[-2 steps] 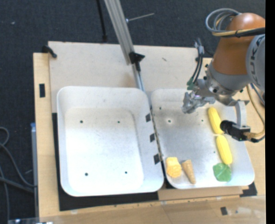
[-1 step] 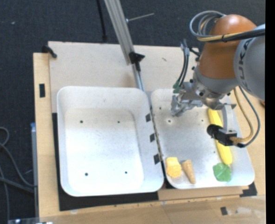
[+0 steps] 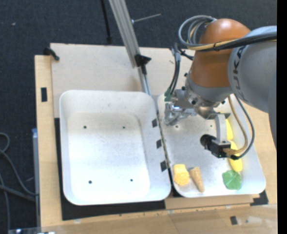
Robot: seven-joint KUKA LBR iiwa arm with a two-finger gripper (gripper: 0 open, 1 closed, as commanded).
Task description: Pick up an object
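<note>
The arm (image 3: 216, 57) leans in over the right bin (image 3: 192, 140), and its gripper (image 3: 172, 112) hangs low at that bin's far left corner, close against the wall it shares with the left bin (image 3: 65, 101). From here the gripper is a small metallic tangle under the wrist, so I cannot tell whether it is spread or closed, and I see nothing caught in it.

All that could be picked up lies along the right bin's near edge, well apart from the gripper. A knobbly yellow piece (image 3: 181, 174) sits in the near left corner, with a tan cone (image 3: 197, 178) just beside it. A green lump (image 3: 232, 180) sits toward the near right corner. A long yellow thing, perhaps a banana (image 3: 236, 164), runs up the right side, partly hidden by the robot's own gear.

My guess is that they have gathered there because the bin floor is shallow and smooth, so light toys slide to the rim. The gripper's spot over bare floor looks like a miss or a starting pose rather than a grasp. The pick seems not yet made, and the whole desk (image 3: 85, 67) otherwise lies quiet
</note>
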